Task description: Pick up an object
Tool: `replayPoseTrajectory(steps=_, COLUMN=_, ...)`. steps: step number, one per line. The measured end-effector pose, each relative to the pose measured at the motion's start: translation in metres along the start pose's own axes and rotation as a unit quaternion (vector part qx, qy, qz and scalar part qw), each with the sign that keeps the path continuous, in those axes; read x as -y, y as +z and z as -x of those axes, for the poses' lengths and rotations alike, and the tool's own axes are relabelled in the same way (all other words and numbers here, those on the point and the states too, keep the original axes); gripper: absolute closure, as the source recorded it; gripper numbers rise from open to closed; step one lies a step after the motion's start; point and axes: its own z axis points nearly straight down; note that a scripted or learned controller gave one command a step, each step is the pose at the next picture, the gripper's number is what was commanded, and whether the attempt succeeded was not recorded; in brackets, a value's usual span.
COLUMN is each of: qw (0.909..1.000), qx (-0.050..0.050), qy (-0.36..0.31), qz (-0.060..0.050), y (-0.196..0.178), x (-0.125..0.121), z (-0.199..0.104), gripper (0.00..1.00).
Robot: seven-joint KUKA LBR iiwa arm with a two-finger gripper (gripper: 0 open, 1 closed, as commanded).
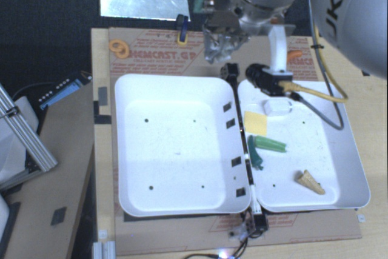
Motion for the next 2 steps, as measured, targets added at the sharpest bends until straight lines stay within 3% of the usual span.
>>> replayPoseTrajectory(steps=1, qw=1.0000, qx=-0.001, qy=0.000, qz=0.003, y=-0.054, x=0.010, z=-0.057, gripper=1.00)
replayPoseTrajectory(steps=2, qw=1.0000, qx=0.000, qy=0.002, qz=0.002, y=-0.094, x=0.042, z=-0.064, gripper=1.00)
